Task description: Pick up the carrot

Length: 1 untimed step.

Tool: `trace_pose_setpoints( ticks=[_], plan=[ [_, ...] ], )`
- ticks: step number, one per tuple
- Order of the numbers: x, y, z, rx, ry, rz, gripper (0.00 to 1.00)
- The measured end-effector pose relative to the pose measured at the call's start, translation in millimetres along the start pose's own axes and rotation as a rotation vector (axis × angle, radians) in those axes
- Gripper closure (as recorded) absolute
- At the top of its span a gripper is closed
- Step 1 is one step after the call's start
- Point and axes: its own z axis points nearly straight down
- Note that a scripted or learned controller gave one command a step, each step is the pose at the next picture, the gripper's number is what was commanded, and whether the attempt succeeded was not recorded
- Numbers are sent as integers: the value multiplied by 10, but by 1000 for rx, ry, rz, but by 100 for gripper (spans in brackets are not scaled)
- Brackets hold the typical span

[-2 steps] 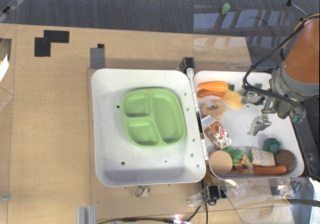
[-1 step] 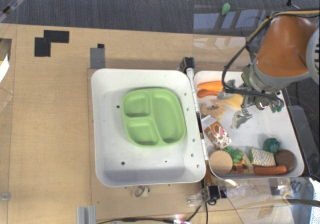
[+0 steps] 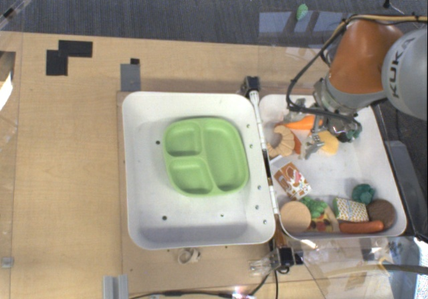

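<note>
Nearest the camera, cables and clips [image 3: 281, 257] lie at the table's [image 3: 60, 177] front edge. Hand [image 3: 319, 136] sits low in the right bin [image 3: 381, 177], under the orange-banded wrist; whether it is clenched or released cannot be told. Carrot [image 3: 302, 123], a smooth orange taper, lies just beside the hand at the bin's far end, apparently on the floor, so lifting looks not yet done. Close by: a ridged tan croissant [image 3: 286, 141] and a yellow wedge [image 3: 328, 145]. Further out: a printed carton [image 3: 293, 180], a glossy red sausage [image 3: 361, 227], and a green compartment plate [image 3: 204, 156] of matte plastic in the left bin [image 3: 144, 224].
</note>
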Motion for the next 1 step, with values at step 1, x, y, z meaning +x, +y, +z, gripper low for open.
trace_pose_setpoints(
  ticks=[1],
  plan=[
    [201,34,193,2,-2,290,0]
  ],
)
